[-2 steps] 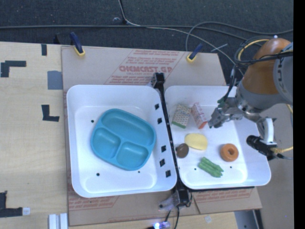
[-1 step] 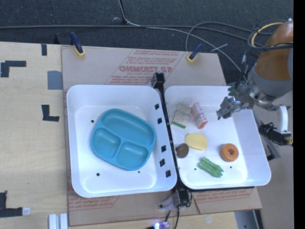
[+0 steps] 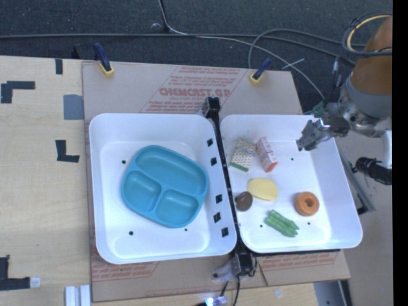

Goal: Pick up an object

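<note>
The right bin (image 3: pixel 331 190) holds several small items: a red and white carton (image 3: pixel 266 154), a patterned packet (image 3: pixel 243 152), a yellow lemon-like piece (image 3: pixel 262 189), a brown round piece (image 3: pixel 243 201), an orange donut (image 3: pixel 306 203) and a green bean pod (image 3: pixel 281 223). My gripper (image 3: pixel 310 136) hangs over the bin's far right part, up and to the right of the carton, apart from every item. Nothing shows between its fingers. From this angle the dark fingers are too small to read.
The left bin (image 3: pixel 105 171) holds a blue divided plate (image 3: pixel 164 185). A black divider with clips (image 3: pixel 219 177) runs between the bins. Cables (image 3: pixel 280 43) loop across the back, and two clamps (image 3: pixel 104 61) pin the cardboard sheet.
</note>
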Available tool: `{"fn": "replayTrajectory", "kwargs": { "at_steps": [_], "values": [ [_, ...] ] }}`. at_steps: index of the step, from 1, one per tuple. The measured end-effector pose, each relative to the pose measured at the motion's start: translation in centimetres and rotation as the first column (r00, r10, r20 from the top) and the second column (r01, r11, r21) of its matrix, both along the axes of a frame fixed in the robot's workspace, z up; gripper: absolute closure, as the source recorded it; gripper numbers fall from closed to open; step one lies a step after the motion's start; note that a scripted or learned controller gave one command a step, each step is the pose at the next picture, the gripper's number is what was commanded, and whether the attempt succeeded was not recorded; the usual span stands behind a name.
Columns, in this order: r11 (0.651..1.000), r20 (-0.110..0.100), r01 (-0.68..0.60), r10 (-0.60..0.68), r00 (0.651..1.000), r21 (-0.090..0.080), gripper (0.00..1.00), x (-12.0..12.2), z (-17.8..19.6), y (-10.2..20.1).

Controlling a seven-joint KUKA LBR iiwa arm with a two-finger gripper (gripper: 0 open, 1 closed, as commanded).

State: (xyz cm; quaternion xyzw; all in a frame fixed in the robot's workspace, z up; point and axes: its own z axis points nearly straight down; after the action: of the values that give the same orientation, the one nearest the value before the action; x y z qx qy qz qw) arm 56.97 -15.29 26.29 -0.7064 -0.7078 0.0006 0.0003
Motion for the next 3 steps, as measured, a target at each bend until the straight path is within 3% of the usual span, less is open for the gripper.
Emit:
{"fn": "replayTrajectory", "kwargs": {
  "at_steps": [3],
  "values": [
    [1.0,-0.005,-0.005,0.005,1.0,0.002,1.0,-3.1,-1.3,15.1]
  ]
}}
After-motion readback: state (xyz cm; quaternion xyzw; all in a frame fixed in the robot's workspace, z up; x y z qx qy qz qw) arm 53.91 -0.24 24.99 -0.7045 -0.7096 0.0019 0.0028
